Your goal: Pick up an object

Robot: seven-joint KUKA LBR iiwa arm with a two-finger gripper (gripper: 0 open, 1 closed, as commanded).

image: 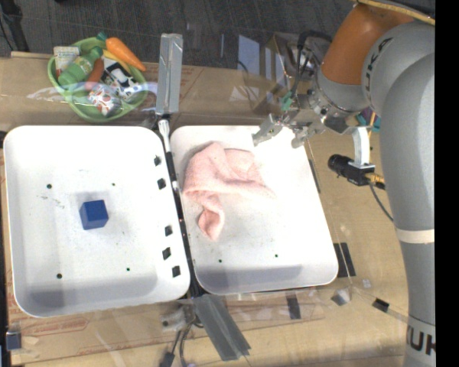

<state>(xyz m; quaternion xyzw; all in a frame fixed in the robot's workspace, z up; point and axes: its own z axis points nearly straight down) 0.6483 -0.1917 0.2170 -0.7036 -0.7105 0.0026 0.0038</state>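
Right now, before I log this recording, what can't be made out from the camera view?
- Hand: two fingers spread above the crumpled pink cloth; no contact is discernible.
- Whatever lies under the cloth: covered by its folds.
- Green bowl of small items: too small and jumbled to identify beyond an orange carrot shape.
- Grey arm: cut off at the right and bottom.

arm (402,128) cropped at right edge

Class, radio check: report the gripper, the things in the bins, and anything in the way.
Gripper open, above right bin's far edge, holding nothing. Pink cloth crumpled in right bin, just beside the gripper. Blue cube alone in left bin. Nothing blocking the cloth.
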